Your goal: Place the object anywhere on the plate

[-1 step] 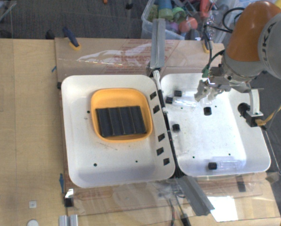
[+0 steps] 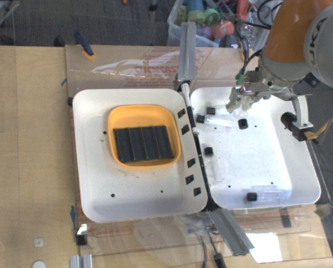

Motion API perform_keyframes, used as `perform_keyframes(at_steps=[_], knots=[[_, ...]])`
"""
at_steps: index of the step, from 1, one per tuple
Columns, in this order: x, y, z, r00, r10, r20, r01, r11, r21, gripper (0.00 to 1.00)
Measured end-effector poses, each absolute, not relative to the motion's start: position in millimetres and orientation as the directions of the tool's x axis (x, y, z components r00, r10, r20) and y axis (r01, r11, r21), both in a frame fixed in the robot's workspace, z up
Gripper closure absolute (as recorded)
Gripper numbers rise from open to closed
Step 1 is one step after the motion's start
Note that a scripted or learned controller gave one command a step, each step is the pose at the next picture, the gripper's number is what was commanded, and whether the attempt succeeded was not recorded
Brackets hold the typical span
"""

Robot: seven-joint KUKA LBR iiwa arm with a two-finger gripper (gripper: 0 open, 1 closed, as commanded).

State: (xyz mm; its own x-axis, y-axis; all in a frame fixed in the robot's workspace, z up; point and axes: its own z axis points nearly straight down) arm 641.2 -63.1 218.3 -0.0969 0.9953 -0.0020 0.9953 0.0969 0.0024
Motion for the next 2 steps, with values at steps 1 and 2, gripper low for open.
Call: perform_keyframes(at_steps=[1,2], knots=[[667.0,-49.8,216.1,-0.195,0.981,-0.002,0.981,0.195,0.003,1.0],[667.4,-37.3,246.5,-0.376,0.927,-0.002,0.927,0.376,0.004,1.0]])
